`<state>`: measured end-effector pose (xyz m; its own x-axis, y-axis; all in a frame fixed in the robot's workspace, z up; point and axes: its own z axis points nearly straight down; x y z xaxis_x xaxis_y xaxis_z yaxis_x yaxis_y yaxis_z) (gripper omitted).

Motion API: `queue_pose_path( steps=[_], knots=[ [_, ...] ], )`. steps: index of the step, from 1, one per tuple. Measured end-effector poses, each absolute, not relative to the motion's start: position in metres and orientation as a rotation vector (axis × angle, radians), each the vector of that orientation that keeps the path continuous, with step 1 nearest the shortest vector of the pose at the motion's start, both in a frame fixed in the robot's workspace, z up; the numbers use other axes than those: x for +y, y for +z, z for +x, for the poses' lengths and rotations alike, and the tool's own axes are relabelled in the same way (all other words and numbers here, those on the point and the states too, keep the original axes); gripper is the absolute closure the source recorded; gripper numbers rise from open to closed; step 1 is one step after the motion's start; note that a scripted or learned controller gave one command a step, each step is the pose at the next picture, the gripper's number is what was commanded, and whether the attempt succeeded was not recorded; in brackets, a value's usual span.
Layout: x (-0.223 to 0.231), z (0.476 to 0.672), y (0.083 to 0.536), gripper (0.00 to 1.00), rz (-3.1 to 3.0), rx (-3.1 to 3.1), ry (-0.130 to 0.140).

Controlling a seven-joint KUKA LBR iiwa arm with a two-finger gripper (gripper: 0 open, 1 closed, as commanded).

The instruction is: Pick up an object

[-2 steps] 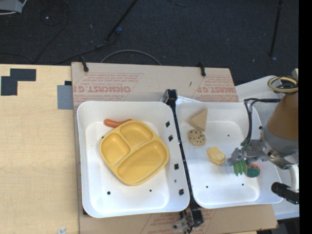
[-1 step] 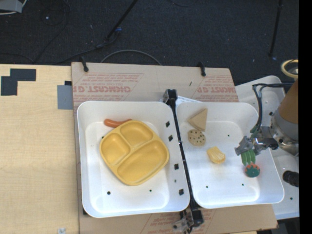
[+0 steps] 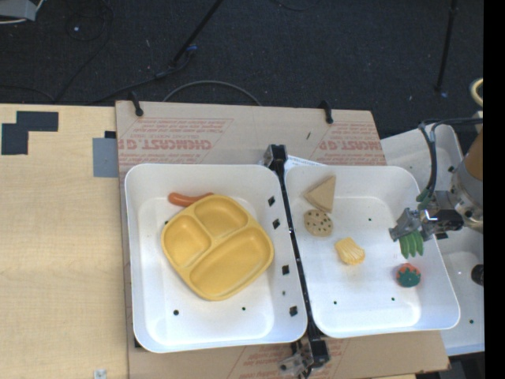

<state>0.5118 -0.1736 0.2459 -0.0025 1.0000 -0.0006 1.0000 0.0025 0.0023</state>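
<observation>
Reaching in from the right of the camera view, the gripper (image 3: pixel 409 231) sits over the right-hand part of the right bin (image 3: pixel 377 323), with a green, finger-like object (image 3: pixel 412 245) showing right at its tips. Whether that green piece is clamped between the fingers or merely lies under them cannot be told from this angle, and how the fingers stand is just as unclear.

Just below the gripper, near the bin's right wall, lies a small red-and-green toy (image 3: pixel 408 275). To its left, a little lower, sits a yellow ridged piece (image 3: pixel 349 252); further left lies a brown speckled cookie (image 3: pixel 319 223), with a tan wedge (image 3: pixel 323 191) above it. Well away to the left, past the black divider (image 3: pixel 287 235), the left bin (image 3: pixel 150 322) holds a yellow sectioned plate (image 3: pixel 218 245) with an orange sausage-like piece (image 3: pixel 188 198) poking out at its upper edge.

The likely risk is a slipped or partial grasp: the green piece looks thin and seems to be caught near one end, so it could swing or drop on lifting. Closeness to the bin's right wall could also snag the fingers.

Red print on the cardboard sheet (image 3: pixel 189 136) behind the bins appears upside down; it seems to read "CHEMCRST, G P", though this is uncertain.
</observation>
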Motion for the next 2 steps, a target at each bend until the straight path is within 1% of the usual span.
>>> queue_pose_path(
  steps=[1, 2],
  knots=[
    [-0.121, 0.521, 0.232, 1.0, 2.219, 2.23, -0.001],
    [-0.079, 0.53, 0.231, 1.0, 2.22, 2.228, -0.001]
  ],
)
